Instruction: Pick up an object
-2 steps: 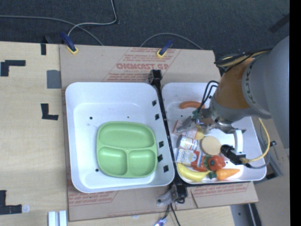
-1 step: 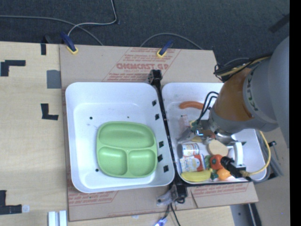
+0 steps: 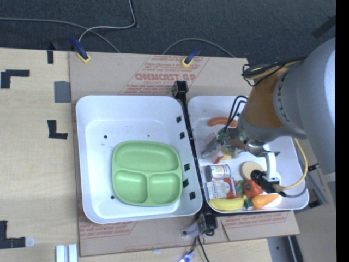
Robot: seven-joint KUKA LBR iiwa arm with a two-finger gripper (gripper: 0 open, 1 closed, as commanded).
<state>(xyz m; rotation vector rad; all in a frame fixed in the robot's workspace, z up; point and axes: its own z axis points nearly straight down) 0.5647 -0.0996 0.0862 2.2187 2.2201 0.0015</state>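
Setting: dark carpet at the far side, wooden bench [image 3: 32,162] below it, cardboard sheet [image 3: 158,75] laid on the bench under two shallow white bins, clamped at its far edge with two yellow-and-blue clips.

Left bin [image 3: 92,113]: one green divided plate [image 3: 147,172], three compartments, lying toward the near right corner. Nothing else on its floor.

Right bin [image 3: 297,203]: mixed small items, mostly along the near edge and the left wall.
- small can [image 3: 220,172] with white label, just beside the left wall
- flat packet [image 3: 219,189] with red print, directly nearer than the can
- yellow banana [image 3: 227,203] at the near edge
- red tomato-like piece [image 3: 252,188] and orange carrot [image 3: 266,200], near edge, touching or nearly so
- pale round piece [image 3: 251,169], mid-floor
- orange sausage-like piece [image 3: 222,121] toward the far edge, partly behind the arm
- grey crumpled item [image 3: 211,144] near the left wall

Arm [image 3: 305,97]: reaching in from the right, wrist over the far half of the right bin. Gripper [image 3: 224,142] low among the grey item and small bits near the left wall (fingers masked by wrist and cabling; open, closed or grasping cannot be told).

Progress, as judged: approach made, descent apparently reached, no object visibly lifted or seen between the fingers. Remaining: secure grasp on one item, then lift clear of the bin floor.
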